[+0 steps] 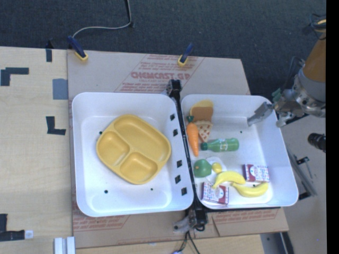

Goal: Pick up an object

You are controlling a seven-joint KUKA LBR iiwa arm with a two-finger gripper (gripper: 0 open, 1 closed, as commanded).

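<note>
My gripper (pixel 269 116) hangs over the far right part of the right bin (pixel 275 142), open, with nothing between its fingers (pixel 259 114). Below and to its left lie a green bottle (pixel 220 145) on its side, an orange carrot (pixel 193 138), a pizza slice (pixel 204 128) and a bread piece (pixel 202 110). Nearer the front are a green round fruit (pixel 202 168), a yellow banana (pixel 241 183) and two red-and-white cartons (pixel 256 172) (pixel 215 193).
The left bin (pixel 85 142) holds a yellow divided plate (pixel 133 148). A black divider with clips (pixel 179 142) runs between the bins. Both bins rest on cardboard (pixel 153 73) held by yellow clamps (pixel 78 50).
</note>
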